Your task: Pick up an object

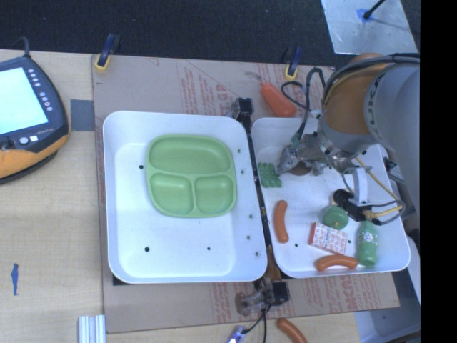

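My gripper [298, 160] hangs low over the upper part of the right bin [307, 266], just right of a small green leafy piece [269, 175]. Below it lie an orange sausage [280, 220], a red and white box [328, 239], a round green item [334, 217], a green bottle [367, 243] and a second sausage [335, 264]. A dark object sits partly hidden under the gripper. The arm's wrist [353, 109] covers the bin's upper right corner.
The left bin [125, 249] holds a green divided plate [191, 175]. An orange carrot [277, 101] lies on the cardboard above the right bin, and another sausage [291, 329] lies below it. A tablet controller [25, 116] rests at far left.
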Tool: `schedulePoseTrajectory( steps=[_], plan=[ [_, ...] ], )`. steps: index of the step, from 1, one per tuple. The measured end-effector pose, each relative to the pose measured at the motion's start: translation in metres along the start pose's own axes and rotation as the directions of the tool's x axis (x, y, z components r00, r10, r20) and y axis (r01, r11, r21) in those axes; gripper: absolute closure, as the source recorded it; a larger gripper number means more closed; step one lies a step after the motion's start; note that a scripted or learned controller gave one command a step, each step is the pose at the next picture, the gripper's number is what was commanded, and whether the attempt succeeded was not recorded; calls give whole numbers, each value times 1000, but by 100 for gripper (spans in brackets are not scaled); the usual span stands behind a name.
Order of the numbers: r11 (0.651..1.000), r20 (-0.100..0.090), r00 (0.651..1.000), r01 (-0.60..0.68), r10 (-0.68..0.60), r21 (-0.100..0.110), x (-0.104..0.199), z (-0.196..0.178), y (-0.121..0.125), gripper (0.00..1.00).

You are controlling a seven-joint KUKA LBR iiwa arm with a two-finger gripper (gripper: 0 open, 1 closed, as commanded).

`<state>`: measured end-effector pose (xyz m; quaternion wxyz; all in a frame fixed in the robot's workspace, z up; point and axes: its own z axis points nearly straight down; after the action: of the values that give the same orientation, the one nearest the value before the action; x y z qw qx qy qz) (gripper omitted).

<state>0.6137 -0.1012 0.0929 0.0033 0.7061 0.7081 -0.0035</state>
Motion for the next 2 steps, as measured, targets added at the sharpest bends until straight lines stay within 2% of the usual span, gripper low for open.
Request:
schedulePoseTrajectory(
  steps=[1,2],
  plan=[
    [1000,-10,1000,0,0,2,-31,1,42,0],
    [1000,-9,1000,3,-3,2,-31,-11,43,100]
  ],
)
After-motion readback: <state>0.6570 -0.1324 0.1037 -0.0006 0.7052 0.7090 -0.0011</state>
